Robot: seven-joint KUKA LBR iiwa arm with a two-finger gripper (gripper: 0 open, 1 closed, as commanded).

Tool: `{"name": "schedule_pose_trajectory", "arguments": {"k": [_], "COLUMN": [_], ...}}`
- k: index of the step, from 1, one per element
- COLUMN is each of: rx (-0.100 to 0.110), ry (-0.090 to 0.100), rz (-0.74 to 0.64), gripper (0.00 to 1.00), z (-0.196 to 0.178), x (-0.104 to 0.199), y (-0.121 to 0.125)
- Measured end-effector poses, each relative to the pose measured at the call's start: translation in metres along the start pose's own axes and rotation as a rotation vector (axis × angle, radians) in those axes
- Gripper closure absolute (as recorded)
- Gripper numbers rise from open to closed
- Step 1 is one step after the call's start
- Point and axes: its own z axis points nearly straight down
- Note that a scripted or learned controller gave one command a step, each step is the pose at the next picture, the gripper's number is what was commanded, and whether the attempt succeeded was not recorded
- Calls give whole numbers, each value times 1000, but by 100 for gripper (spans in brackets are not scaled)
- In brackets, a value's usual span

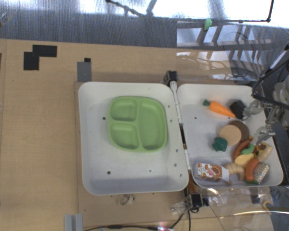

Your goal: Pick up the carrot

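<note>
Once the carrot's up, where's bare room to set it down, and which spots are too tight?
Free: the left bin's floor around the green divided plate, widest along its near edge, and the right bin's left strip between the carrot and the small carton. Crowded: the near-right corner, where broccoli, a brown disc and sausages bunch beside the gripper.

You see the carrot (pixel 219 109) lying in the right bin (pixel 197 143), beside a black block (pixel 238 108); the end effector (pixel 265 124) hangs at that bin's right edge, nothing between its fingers.
</note>
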Motion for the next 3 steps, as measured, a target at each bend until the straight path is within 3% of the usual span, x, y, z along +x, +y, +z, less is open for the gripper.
{"name": "schedule_pose_trajectory", "arguments": {"k": [1,2,3], "rx": [-3,-1,1], "ry": [5,-4,-17], "rz": [24,98,91], "gripper": [0,0,100], "z": [140,145,131], "x": [-42,-70,-74], "y": [5,24,25]}}
